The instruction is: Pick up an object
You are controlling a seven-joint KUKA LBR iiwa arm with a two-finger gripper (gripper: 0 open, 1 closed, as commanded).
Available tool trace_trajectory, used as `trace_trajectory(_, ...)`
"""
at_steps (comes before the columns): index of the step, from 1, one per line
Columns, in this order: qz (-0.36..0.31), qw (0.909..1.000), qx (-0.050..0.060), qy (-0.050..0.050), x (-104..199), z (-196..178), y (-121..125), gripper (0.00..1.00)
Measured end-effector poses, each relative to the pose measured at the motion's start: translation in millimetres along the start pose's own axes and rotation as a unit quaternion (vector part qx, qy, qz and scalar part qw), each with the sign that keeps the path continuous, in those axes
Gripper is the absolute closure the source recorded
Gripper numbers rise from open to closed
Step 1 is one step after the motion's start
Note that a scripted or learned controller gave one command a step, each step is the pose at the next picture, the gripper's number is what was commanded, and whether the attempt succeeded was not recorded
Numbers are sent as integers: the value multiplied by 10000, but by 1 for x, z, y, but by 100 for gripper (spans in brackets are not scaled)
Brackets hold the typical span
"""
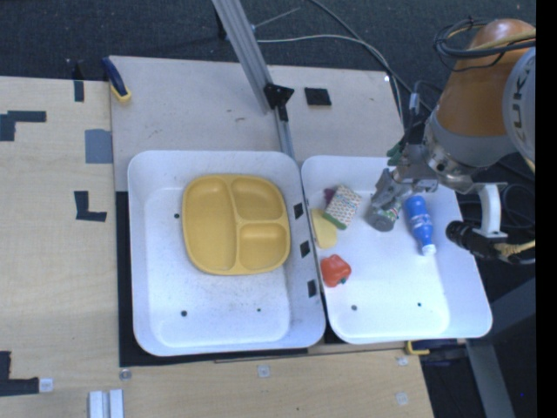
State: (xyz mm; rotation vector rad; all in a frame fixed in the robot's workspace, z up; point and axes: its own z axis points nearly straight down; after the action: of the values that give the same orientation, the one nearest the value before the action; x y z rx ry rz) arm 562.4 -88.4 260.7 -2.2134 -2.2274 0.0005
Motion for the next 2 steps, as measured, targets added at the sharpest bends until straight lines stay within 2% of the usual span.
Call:
trace_trajectory(1, -2, 10000, -2, 0, 53, 4, 24, 100)
trace_trajectory(2, 2, 10000, 0, 0, 97, 5, 36, 100)
